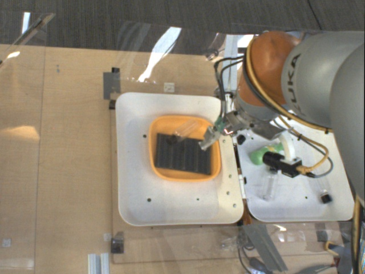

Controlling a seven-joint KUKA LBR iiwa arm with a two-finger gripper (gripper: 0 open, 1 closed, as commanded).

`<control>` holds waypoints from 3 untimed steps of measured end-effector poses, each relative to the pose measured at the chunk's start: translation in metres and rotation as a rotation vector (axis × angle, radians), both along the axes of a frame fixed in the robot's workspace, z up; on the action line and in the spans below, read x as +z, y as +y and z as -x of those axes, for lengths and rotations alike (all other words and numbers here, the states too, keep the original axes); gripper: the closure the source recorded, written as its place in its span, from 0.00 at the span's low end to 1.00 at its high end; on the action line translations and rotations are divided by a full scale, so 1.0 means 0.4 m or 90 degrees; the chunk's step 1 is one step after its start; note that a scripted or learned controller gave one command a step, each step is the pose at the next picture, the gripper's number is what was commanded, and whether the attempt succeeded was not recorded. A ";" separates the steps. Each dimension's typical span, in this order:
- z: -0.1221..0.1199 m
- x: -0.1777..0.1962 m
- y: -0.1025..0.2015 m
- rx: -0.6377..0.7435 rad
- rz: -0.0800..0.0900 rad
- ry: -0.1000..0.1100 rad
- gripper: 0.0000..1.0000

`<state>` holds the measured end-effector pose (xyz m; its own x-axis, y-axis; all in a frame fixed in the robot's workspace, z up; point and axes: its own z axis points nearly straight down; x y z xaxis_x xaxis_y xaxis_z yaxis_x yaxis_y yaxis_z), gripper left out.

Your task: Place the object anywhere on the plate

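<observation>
While the robot's hand [209, 139] hovered over the square orange plastic plate [158, 131], apparently for a drop, a clear slender object [185, 132] lay just beside it on the plate; grip state unclear.

A green thing [259, 154] lies in a white bin [342, 210], near the gripper [208, 140]. A small black bit [325, 198] sits much farther from it.

We see even, bright light with white glare streaks across the clear sheeting over the worktop [57, 153] at upper left and centre. Shadows stay soft, and the picture is slightly grainy, with the gripper [210, 137] a little blurred.
</observation>
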<state>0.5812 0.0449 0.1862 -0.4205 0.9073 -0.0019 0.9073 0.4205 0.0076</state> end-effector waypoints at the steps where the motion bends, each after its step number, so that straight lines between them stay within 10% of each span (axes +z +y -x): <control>1: 0.000 0.000 0.000 0.000 0.000 0.000 0.00; 3: 0.000 0.000 0.000 0.000 0.000 0.000 0.00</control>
<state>0.5812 0.0449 0.1862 -0.4205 0.9073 -0.0019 0.9073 0.4205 0.0075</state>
